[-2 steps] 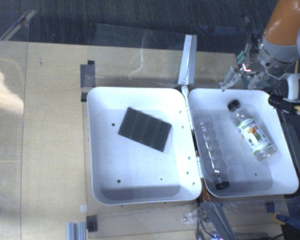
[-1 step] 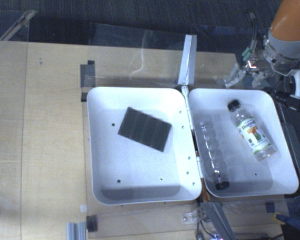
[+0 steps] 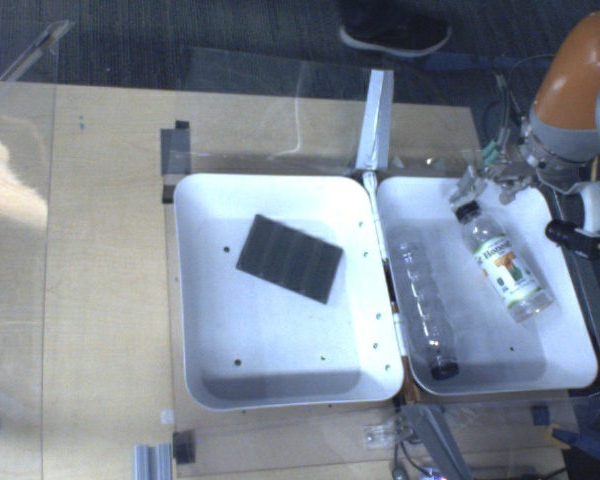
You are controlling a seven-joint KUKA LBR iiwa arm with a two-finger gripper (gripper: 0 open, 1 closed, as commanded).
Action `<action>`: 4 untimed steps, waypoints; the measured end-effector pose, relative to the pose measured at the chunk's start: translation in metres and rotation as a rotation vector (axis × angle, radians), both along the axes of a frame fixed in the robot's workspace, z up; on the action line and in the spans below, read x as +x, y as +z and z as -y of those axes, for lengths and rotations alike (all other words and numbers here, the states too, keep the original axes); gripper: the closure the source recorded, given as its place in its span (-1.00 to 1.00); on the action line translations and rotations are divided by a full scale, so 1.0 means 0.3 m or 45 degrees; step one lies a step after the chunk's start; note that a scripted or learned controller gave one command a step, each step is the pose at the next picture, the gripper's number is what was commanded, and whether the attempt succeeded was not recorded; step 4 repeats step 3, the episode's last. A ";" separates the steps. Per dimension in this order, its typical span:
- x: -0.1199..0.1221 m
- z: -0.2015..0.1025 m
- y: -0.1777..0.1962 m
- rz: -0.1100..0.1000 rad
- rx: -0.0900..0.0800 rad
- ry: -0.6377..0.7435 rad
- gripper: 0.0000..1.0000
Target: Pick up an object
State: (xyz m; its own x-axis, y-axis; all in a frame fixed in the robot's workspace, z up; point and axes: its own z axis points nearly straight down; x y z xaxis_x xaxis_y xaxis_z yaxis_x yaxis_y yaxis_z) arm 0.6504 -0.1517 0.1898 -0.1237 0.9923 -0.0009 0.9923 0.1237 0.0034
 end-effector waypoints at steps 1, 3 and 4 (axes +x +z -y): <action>0.067 0.172 -0.333 -0.006 0.005 0.048 -1.00; 0.068 -0.069 -0.065 0.006 0.000 -0.016 1.00; 0.068 -0.069 -0.065 0.006 0.000 -0.016 1.00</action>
